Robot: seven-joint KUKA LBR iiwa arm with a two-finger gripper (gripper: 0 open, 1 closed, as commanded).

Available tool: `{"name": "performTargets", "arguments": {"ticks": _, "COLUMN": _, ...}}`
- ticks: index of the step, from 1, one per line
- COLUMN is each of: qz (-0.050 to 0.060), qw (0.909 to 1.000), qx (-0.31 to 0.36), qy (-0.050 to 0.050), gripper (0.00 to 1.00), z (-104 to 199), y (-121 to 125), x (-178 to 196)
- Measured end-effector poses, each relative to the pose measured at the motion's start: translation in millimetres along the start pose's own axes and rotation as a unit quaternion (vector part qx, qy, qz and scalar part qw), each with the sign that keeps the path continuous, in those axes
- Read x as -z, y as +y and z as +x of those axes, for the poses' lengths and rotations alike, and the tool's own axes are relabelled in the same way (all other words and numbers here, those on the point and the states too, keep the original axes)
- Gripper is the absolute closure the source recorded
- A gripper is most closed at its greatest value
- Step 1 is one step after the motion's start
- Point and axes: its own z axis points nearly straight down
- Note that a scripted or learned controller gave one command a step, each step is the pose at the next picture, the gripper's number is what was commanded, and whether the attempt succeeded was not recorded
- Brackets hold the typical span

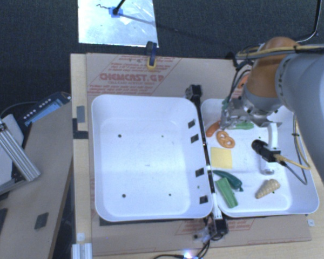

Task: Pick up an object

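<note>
The gripper (227,121) sits low in the right bin (247,170), just beyond the yellow slice (222,157) toward the bin's far wall. The grey arm and its orange band rise behind it to the right. From this angle one cannot tell whether the gripper is open or closed, or whether it has hold of anything.

All the loose things lie in the right bin around the yellow slice:
- A pretzel (225,140) lies just beyond the slice, almost touching its far edge.
- An orange piece (212,128) lies a little farther off, close under the gripper's left side.
- A pale green piece (242,125) pokes out by the gripper, beyond and to the right of the slice.
- A dark green pepper (230,179) lies just on the near side of the slice.
- A green block (226,192) is touching the pepper.
- A cream cone (267,188) lies near and to the right of the slice, well apart from it.
- A white utensil (272,135) lies to the right of the slice.

The left bin (146,161) lies to the slice's left.
</note>
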Motion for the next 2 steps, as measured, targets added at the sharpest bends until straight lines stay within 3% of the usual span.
{"name": "performTargets", "arguments": {"ticks": 1, "qz": 0.001, "qw": 1.0, "qx": 0.0, "qy": 0.0, "gripper": 0.0, "z": 0, "y": -1, "x": -1}}
{"name": "performTargets", "arguments": {"ticks": 2, "qz": -0.001, "qw": 1.0, "qx": 0.001, "qy": 0.0, "gripper": 1.0, "z": 0, "y": 1, "x": 10}}
